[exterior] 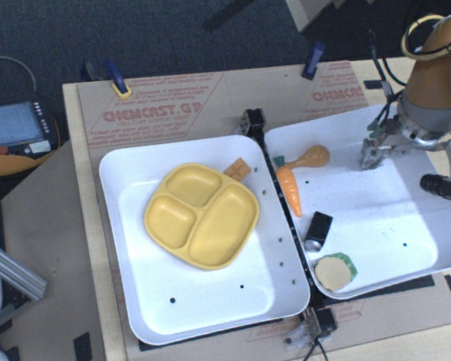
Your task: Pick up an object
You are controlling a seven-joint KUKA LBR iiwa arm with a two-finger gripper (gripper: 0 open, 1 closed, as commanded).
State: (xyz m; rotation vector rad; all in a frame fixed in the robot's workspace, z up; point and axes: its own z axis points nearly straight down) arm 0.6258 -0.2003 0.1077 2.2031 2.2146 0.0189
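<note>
My jaws: I cannot tell how they stand, for my gripper (372, 153) is small and blurred at the upper right of the frame, low over the right bin (393, 233) near its far rim. Nothing shows between them. My arm (433, 83) comes down to it from the right edge, the orange band above the grey wrist.

In the right bin, along its left wall, lies a carrot (290, 190). Its long axis runs almost straight up and down the frame, the narrow tip toward the bottom, the greenish crown toward the top. Just above it a wooden spoon (306, 158) lies nearly across the frame, its round bowl to the right, its handle reaching left to the carrot's crown. Below the carrot sits a small black block (318, 228), tilted, its long axis running from lower left to upper right. Nearer the bottom edge of that bin is a round tan disc with a green rim (334, 271). All of these are well apart from my gripper.

The left bin (183, 306) holds a yellow divided plate (202, 215), three compartments, in its upper middle. A small brown block (236, 169) peeks out at the plate's upper right edge, touching it.
</note>
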